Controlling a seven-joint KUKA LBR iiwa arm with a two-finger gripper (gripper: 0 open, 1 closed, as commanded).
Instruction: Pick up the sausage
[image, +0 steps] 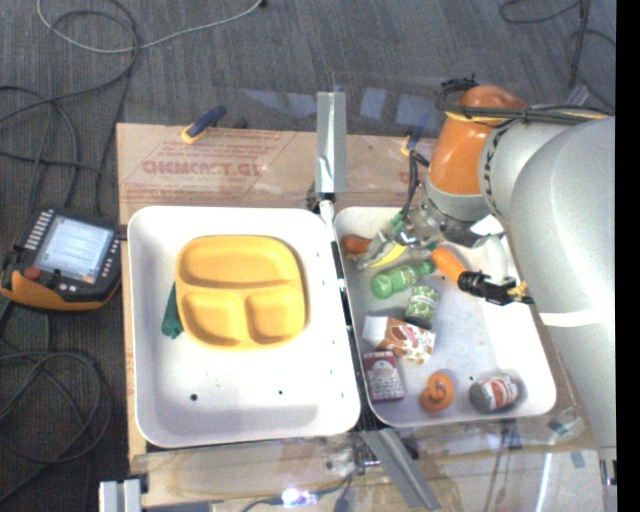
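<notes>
The sausage is a small reddish-orange piece lying at the far left corner of the right bin, close to the divider between the bins. My gripper hangs below the orange wrist band, low over the bin's far edge and just right of the sausage. It sits above a yellow banana. Nothing is visibly held.
The right bin also holds a green bottle, a carrot, a green can, a snack packet, a red box, an orange fruit and a grey can. The left bin holds a yellow compartment tray.
</notes>
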